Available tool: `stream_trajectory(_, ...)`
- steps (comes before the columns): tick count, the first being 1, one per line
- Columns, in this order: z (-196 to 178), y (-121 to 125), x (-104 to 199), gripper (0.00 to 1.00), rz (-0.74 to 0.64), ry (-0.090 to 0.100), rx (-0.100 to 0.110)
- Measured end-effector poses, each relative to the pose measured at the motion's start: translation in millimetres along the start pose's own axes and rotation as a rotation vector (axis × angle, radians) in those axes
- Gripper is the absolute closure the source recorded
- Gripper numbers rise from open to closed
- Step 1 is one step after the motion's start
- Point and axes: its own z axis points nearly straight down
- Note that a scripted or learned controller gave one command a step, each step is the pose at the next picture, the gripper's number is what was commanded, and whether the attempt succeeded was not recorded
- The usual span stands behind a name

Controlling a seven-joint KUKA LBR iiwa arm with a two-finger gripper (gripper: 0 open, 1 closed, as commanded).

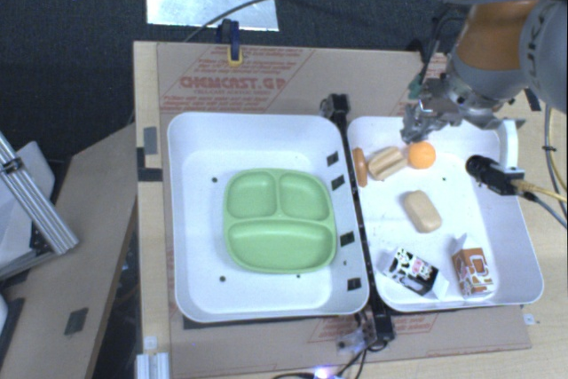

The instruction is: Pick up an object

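My gripper [415, 130] hangs over the far part of the right bin [515, 231], just above and left of a small orange ball [422, 155]. A tan bread-like piece [385, 162] lies beside the ball, with a thin orange-brown stick [359, 166] at its left. Nearer the middle rests a tan oblong lump [423, 211]. A black-and-white carton [414, 271] and an orange carton [473, 271] lie at the bin's near edge. Nothing is seen held in the gripper.
The left bin [195, 191] holds a green divided plate [280, 220]. A black divider with clips [348, 191] runs between the bins. The grey arm with its orange band [510, 4] comes in from the upper right.
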Motion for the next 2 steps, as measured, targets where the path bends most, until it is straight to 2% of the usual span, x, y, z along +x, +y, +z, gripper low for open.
stream_trajectory(2, 15.5, -7.9, 98.3, 1.00, 0.000, 0.001, 0.002)
